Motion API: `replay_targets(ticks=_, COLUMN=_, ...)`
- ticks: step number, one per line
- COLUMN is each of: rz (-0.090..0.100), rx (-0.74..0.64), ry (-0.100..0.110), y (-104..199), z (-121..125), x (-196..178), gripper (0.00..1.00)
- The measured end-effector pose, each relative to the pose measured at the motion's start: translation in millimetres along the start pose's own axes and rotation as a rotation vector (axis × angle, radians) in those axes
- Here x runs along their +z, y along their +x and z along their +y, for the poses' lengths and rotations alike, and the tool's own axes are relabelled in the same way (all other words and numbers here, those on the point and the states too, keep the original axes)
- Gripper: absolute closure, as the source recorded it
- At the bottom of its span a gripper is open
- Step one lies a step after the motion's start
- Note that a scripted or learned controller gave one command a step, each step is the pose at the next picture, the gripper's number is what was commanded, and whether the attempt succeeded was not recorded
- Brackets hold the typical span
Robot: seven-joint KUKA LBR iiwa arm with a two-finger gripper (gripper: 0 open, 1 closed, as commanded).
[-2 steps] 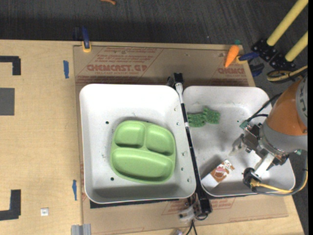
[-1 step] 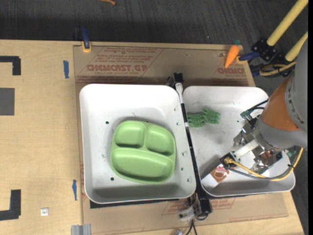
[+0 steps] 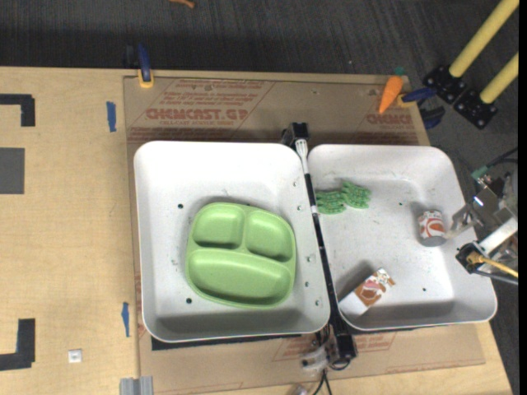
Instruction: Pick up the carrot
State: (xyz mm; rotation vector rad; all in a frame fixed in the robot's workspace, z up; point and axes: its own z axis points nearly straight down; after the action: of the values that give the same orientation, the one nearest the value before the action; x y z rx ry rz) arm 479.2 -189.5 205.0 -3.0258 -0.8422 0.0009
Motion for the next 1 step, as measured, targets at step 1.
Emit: replay_targets(ticks=1, rz=-0.002, rx=0.333, ry=0.004, y=-0.6, z=0.1, x=31.9, gripper=0.0)
